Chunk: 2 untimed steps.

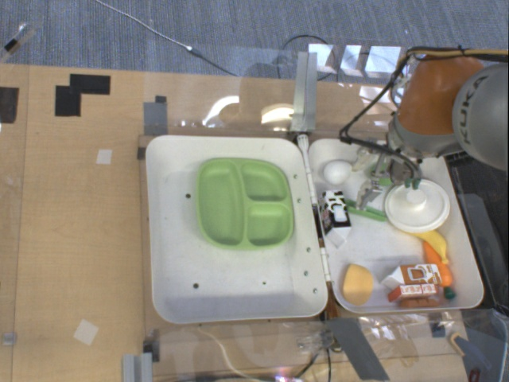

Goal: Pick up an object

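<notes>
Right bin point(469, 289): egg point(336, 170) at its upper left, white dish point(417, 205) mid-right, carton point(415, 285) and banana point(433, 243) below. Hand point(380, 183) low between egg and dish; whether spread or pressed together cannot be told. Risk: closing here may clip the dish rim or nudge the egg aside, gripping nothing.

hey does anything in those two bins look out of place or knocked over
Nothing looks spilled or damaged. The small carton lies on its side in the right bin, and the green divided plate sits slightly askew in the left bin.
</notes>
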Each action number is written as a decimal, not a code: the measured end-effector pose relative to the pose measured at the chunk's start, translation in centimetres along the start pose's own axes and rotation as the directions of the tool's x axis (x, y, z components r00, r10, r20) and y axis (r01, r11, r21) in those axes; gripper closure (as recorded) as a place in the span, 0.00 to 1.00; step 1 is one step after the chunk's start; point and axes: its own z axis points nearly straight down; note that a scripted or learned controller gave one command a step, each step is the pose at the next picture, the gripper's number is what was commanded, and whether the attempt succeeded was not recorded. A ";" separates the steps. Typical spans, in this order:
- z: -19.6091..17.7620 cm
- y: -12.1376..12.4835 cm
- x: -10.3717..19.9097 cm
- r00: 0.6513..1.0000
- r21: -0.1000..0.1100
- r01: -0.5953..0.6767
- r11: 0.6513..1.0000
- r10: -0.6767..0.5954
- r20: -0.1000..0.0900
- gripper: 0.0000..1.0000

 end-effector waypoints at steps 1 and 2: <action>-1.9 0.5 2.8 0.893 -0.004 0.451 0.893 -0.451 -0.007 0.00; -0.2 4.0 -0.2 0.790 0.004 0.613 0.790 -0.613 0.003 0.00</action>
